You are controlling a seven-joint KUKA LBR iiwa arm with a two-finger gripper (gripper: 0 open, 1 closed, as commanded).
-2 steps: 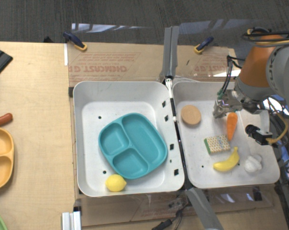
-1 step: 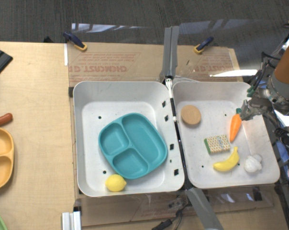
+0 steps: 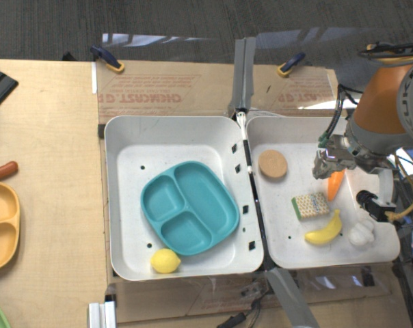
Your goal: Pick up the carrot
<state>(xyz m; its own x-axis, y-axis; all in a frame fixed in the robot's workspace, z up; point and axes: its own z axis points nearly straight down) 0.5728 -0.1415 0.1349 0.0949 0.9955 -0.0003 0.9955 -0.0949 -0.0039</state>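
The small orange carrot (image 3: pixel 335 184) hangs upright, gripped at its top by the claw (image 3: pixel 331 171) above the right bin (image 3: pixel 283 251) on the pale wooden surface (image 3: pixel 49 115) (cardboard lies behind), beside a sponge (image 3: pixel 310 206), banana (image 3: pixel 325 231) and round wooden disc (image 3: pixel 273 164).

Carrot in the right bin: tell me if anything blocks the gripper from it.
Nothing visible does. The gripper is right at the upper end of the carrot. The sponge and banana lie apart, below it; the round cookie sits off to the left.
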